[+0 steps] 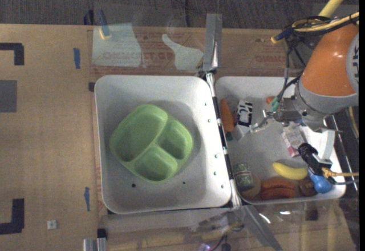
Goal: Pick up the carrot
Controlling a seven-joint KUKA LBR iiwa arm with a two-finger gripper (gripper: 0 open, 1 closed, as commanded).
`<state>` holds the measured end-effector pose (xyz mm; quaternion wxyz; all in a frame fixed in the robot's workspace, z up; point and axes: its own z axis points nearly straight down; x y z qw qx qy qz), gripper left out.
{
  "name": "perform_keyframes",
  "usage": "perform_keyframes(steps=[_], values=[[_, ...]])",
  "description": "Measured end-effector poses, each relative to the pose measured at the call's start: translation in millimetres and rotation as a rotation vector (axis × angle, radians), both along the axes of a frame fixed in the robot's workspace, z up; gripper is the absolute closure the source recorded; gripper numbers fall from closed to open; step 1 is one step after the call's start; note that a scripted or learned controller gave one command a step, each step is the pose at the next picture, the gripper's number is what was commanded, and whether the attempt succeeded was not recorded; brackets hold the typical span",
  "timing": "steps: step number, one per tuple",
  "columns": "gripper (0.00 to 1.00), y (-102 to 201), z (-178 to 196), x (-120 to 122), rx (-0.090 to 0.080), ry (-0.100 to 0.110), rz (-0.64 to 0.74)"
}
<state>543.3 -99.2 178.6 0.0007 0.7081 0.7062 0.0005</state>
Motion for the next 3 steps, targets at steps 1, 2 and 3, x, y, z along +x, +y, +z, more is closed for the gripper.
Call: perform_keyframes(steps=[1,2,3], values=[[0.0,-17.9,-92.0,-59.5,0.0,-0.004,0.222],[1.0,-19.2,-81.4,-58.4,-0.002,-0.009,0.218],[1.0,18.9,7.1,17.0,-0.001,-0.002,0.34]])
